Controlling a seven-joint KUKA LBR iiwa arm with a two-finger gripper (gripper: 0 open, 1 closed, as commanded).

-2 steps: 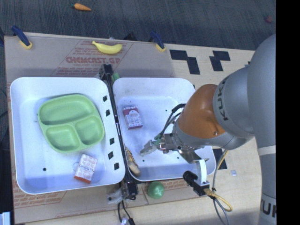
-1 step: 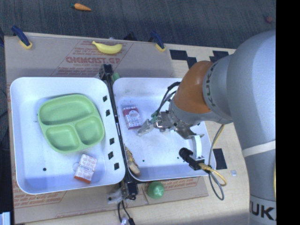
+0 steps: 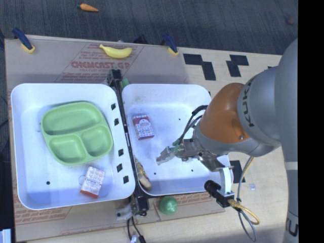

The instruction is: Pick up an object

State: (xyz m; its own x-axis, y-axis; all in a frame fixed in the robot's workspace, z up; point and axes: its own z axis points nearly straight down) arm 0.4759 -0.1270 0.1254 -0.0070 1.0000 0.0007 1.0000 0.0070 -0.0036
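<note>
Grey and orange, the robot arm (image 3: 243, 120) fills the right of the camera view, reaching in over the right bin (image 3: 167, 92). Its gripper (image 3: 164, 156) hangs low above that bin's floor, near the front wall, pointing left toward the divider between the two bins. Whether the fingers are apart or together cannot be told from this angle, and nothing shows between them.

A small red-and-white box (image 3: 143, 126) lies flat on the right bin's floor, up and left of the gripper and apart from it. Its long axis runs roughly from the bin's far side to its near side, tilted a little. A small tan object (image 3: 143, 178) rests in the bin's front left corner, against the divider.

In the left bin (image 3: 20, 151), a green divided plate (image 3: 77, 131) sits at a slant, and a second small box (image 3: 92, 181), orange and white, lies near the front wall.

Outside the bins, a yellow banana (image 3: 116, 50) rests on the cardboard (image 3: 76, 65) behind them, a green ball (image 3: 168, 205) sits in front of the right bin, and an orange carrot (image 3: 89, 7) lies on the dark floor beyond.
</note>
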